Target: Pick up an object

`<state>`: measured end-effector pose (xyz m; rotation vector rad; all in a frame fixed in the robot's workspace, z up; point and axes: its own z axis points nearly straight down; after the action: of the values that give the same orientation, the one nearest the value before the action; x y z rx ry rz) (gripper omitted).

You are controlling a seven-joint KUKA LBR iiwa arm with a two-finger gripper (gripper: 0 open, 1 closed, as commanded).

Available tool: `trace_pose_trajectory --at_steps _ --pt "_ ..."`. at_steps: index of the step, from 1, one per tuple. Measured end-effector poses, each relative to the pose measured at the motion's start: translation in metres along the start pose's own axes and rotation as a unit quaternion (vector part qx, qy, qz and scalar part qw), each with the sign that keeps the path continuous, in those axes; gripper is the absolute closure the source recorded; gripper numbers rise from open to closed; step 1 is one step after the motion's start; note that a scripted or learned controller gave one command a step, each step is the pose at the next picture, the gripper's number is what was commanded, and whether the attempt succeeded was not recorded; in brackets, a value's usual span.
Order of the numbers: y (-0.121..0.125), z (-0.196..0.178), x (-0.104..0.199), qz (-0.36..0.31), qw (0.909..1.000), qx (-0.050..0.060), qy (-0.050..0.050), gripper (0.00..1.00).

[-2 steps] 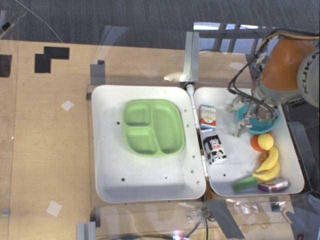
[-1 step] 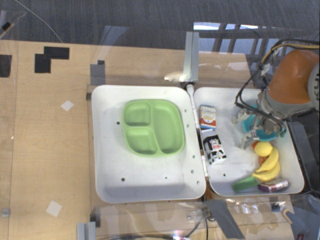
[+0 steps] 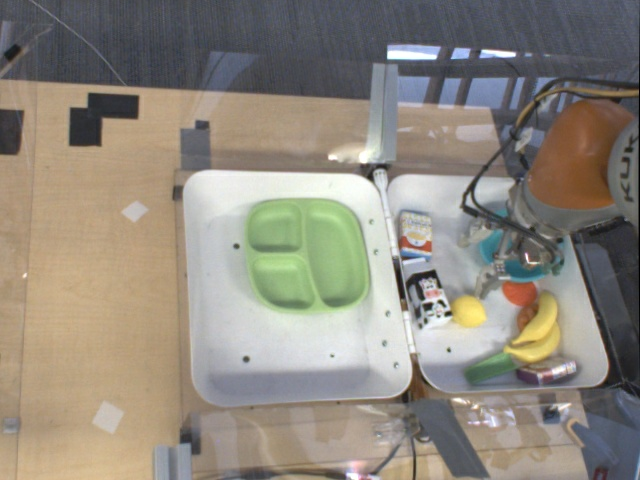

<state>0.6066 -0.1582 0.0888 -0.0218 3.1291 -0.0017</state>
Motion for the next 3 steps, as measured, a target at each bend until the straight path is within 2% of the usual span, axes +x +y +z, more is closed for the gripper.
trace_pose_trajectory --at_steps 1,2,3 --pt "-0.039 0.003 -0.063 -0.080 0.9968 -0.001 0.004 0.00" --pt "-0.006 0.001 -0.018 -0.105 0.9945 0.000 0.000 0.00" --pt "-0.001 0.000 -0.008 -0.088 0.9962 0.000 0.000 0.00"
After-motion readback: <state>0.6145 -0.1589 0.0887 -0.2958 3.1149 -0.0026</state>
